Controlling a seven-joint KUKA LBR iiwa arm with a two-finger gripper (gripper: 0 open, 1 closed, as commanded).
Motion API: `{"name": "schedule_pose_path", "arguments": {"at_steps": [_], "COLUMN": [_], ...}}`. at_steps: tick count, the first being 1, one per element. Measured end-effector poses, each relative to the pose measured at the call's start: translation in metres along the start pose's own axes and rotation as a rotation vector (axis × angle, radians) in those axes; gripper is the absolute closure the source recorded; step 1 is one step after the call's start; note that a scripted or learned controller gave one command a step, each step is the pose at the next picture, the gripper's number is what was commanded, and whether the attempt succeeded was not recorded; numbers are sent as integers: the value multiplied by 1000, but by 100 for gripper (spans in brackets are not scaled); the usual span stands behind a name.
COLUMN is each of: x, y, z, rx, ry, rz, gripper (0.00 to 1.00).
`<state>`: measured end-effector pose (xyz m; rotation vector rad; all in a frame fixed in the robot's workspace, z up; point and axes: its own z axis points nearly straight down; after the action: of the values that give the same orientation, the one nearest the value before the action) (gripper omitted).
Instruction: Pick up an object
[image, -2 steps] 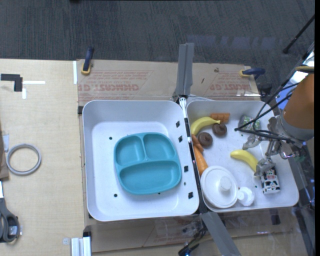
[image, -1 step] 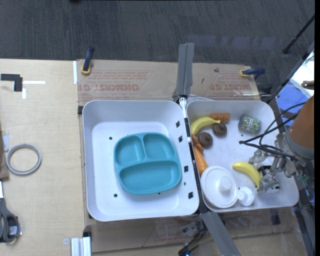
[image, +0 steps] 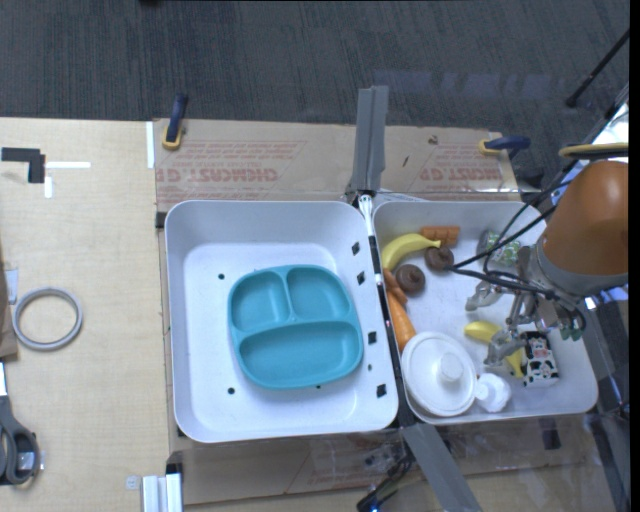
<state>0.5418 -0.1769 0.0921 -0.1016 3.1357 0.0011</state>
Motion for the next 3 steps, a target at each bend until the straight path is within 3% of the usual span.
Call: {"name": "schedule_pose_path", "arguments": {"at_steps": [1, 2, 3], "x": [-2, -2, -35], "y": [1, 37, 67], "z": [-9, 0, -115], "rx": [0, -2, 0], "ry": [-4, 2, -1], "rz": [-3, -418, -279], "gripper": [100, 100, 100]}}
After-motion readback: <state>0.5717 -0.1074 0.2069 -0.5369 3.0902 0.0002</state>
